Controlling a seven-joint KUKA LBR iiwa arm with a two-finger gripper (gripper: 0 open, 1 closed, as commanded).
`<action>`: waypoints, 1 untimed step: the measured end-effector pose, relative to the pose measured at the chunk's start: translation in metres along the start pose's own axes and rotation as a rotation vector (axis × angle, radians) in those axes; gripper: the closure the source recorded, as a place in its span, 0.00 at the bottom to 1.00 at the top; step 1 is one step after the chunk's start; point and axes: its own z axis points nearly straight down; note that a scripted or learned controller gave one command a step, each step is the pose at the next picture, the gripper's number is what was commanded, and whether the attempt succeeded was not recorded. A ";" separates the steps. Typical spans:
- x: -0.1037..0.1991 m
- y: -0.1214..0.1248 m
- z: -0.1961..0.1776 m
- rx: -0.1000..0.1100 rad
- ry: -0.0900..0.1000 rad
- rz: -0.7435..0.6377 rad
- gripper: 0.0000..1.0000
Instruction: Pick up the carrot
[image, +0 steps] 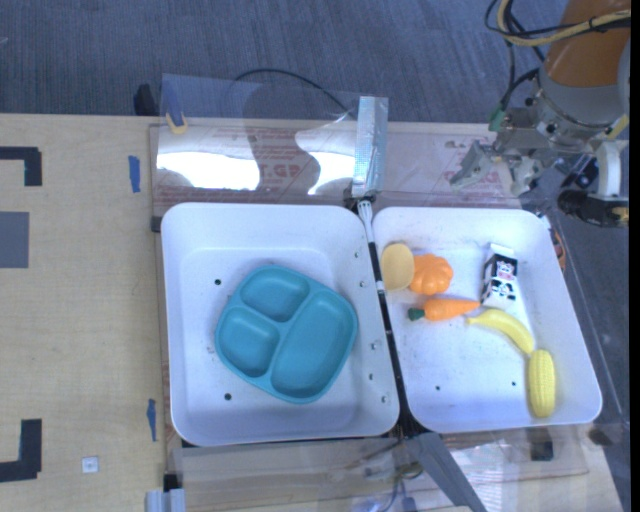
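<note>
The carrot (448, 310) is small and orange with a green stub at its left end. It lies on its side in the middle of the right bin (575, 330). My gripper (492, 172) hangs above the bench behind the right bin's far rim, well away from the carrot and up-right of it. Its fingers (463, 172) are spread open and hold nothing.
Around the carrot lie a yellow fruit (397, 265), an orange pepper (432, 274), a black-and-white carton (500, 279), a banana (506, 329) touching the carrot's right end, and a corn cob (541, 382). A blue divided plate (287, 333) sits in the left bin (190, 260).
</note>
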 end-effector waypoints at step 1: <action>0.011 -0.019 0.134 0.006 0.002 -0.377 0.00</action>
